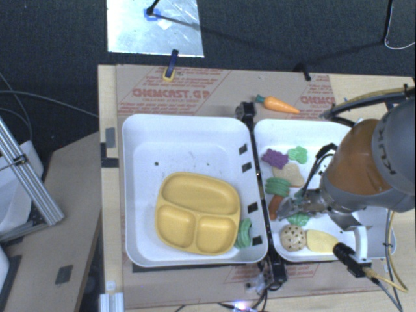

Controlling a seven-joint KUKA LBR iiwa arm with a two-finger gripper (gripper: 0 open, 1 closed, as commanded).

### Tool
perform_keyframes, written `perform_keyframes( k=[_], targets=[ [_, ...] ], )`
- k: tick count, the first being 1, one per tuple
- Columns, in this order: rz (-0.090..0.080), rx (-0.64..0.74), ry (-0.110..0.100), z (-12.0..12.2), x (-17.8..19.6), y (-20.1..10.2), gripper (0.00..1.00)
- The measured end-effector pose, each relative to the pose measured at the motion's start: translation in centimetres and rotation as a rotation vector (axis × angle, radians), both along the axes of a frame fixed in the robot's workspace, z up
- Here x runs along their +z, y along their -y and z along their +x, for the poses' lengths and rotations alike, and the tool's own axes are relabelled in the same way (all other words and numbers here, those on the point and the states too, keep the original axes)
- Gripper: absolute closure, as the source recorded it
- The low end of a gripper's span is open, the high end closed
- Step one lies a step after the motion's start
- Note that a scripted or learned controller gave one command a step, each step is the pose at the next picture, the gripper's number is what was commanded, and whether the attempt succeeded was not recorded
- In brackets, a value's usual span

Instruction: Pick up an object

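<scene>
claw [294,207]: dark grey metal
arm [364,168]: grey with an orange band
grapes [275,157], above the claw: purple
cookie [293,238], just below the claw: tan with dark speckles
tray [197,212], left of the claw: yellow
carrot [279,104], well above: orange, green top
bins [185,132]: white

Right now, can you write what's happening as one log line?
gripper low in right bin | among toy food | yellow tray in left bin

The grey arm [390,155] leans in from the right, its orange band [354,164] bulging above the wrist. The gripper [294,208] points down and leftward, low over the right side.
</scene>
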State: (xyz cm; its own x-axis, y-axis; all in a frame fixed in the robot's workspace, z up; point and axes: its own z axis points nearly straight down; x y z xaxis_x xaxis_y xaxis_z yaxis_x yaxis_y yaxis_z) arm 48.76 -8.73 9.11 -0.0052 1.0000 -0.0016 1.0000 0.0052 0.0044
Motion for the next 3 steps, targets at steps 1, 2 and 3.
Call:
perform_keyframes(
  k=[1,2,3],
  targets=[
    [0.002,-0.002,0.0,0.0,1.0,0.1,1.0],
    [0.003,0.008,0.009,6.8,9.9,-8.7,1.0],
    [0.002,0.006,0.0,8.9,9.4,-15.9,1.0]
  ],
)
